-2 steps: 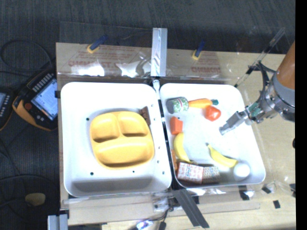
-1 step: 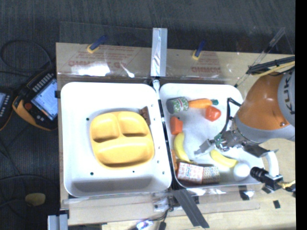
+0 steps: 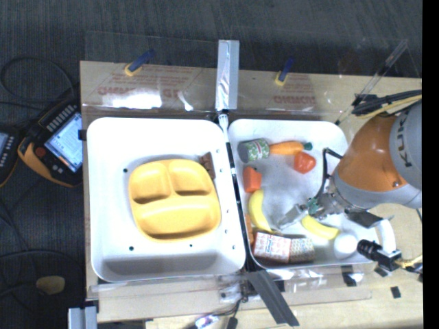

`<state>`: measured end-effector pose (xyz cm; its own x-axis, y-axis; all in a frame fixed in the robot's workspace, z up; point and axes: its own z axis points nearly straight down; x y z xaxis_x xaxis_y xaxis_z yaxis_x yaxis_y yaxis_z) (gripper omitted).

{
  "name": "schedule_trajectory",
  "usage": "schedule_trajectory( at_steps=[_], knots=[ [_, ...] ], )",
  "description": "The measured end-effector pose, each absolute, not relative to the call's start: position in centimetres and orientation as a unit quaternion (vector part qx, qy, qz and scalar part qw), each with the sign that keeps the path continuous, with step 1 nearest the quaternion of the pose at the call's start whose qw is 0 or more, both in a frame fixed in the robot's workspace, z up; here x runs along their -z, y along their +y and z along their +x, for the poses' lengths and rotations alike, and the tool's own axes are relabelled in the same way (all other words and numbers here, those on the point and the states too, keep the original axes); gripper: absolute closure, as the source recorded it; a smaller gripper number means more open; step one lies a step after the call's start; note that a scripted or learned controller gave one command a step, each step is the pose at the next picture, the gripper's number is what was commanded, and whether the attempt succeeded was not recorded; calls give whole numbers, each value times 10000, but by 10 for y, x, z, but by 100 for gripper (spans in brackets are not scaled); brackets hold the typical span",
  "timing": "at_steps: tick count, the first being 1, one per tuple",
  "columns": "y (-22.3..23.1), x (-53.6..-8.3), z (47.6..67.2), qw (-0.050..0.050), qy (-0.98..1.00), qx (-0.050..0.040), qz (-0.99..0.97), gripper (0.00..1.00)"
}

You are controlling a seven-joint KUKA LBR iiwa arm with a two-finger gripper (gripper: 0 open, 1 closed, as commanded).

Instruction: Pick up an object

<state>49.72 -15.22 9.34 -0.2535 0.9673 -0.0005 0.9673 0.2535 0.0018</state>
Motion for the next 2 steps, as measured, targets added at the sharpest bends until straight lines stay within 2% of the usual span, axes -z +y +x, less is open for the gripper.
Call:
schedule_trajectory(
  at_steps=[1, 2],
  knots=[
    [-152, -102, 498, 15, 7915, -8, 6111, 100],
    [-134, -191, 525, -1, 7677, 11, 6408, 100]
  ],
)
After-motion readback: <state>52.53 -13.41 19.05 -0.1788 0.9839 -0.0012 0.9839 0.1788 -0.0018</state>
